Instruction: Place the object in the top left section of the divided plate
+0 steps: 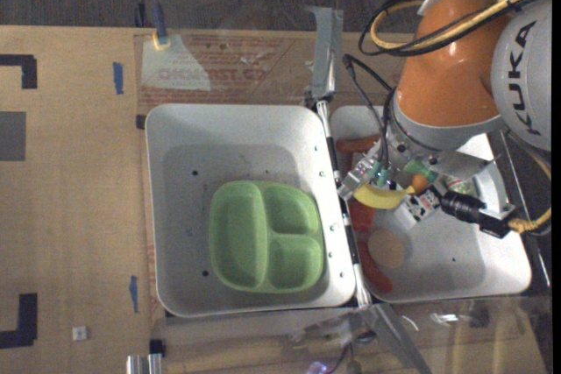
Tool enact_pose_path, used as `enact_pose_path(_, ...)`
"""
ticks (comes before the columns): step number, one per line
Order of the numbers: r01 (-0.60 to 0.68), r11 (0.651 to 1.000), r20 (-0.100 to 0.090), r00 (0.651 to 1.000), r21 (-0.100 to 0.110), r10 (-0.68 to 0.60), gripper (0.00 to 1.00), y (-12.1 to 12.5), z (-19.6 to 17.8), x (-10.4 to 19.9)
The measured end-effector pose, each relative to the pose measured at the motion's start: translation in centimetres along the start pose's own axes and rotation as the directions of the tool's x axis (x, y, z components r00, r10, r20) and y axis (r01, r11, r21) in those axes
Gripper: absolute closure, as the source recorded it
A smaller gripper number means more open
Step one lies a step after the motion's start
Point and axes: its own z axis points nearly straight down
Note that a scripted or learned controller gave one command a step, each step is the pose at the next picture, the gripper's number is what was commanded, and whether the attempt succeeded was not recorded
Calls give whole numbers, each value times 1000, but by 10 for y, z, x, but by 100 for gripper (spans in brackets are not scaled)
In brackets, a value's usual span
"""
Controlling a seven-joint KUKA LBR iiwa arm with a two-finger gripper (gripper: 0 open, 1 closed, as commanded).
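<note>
A green divided plate (pixel 263 235) lies in the left white bin (pixel 175 144), with one long section on its left and two smaller sections on its right. My gripper (pixel 383 179) hangs over the left part of the right bin (pixel 491 271), under the orange wrist band. A yellow banana-like object (pixel 383 198) sits right below the gripper, at its tips. Whether the banana is held or lying in the bin is not clear from this angle.
The right bin also holds a tan round piece (pixel 387 251), a red sausage-like piece (pixel 357 145), another red piece (pixel 374 273) near its left wall and a small orange item (pixel 422 182). Black cables (pixel 478 215) trail from the wrist toward the right.
</note>
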Motion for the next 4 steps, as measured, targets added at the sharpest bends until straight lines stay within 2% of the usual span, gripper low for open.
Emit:
enact_pose_path(1, -41, 999, 0, 999, 0, 41, 100, 4, 62, -45)
enact_pose_path(2, 136, 991, -1, 991, -1, -136, 100, -17, 62, 16)
enact_pose_path(3, -83, 997, 3, 997, -4, 83, 100, -23, 26, -31)
enact_pose_path(4, -29, 1000, -1, 1000, 0, 29, 100, -8, 62, 62)
